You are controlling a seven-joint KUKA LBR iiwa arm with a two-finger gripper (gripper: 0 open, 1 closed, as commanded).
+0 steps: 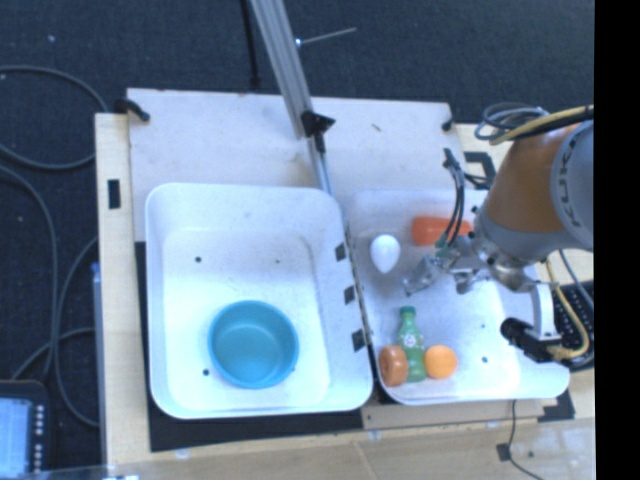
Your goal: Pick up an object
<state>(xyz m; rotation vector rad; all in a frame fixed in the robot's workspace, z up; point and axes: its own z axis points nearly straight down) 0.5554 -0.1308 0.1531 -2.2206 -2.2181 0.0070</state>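
**Camera view: arm over the right bin, objects lying loose**

The camera view looks down on two white bins set side by side on the bench. The left bin holds a blue bowl, sitting upright toward its near end. The right bin holds the small objects. A white egg-shaped piece lies near the bin's left wall, and an orange object lies just beyond it, partly covered by the arm's wrist. Toward the near end, a green bottle lies with its cap pointing away from the camera; a brownish-orange rounded piece touches its base on the left and an orange ball sits just beside it on the right.

The arm (grey, with its orange band showing) reaches in from the right. Its gripper hangs over the middle of the right bin, between the egg-shaped piece and the bottle. Whether it is parted or closed cannot be told from this angle, and nothing is visibly held in it.
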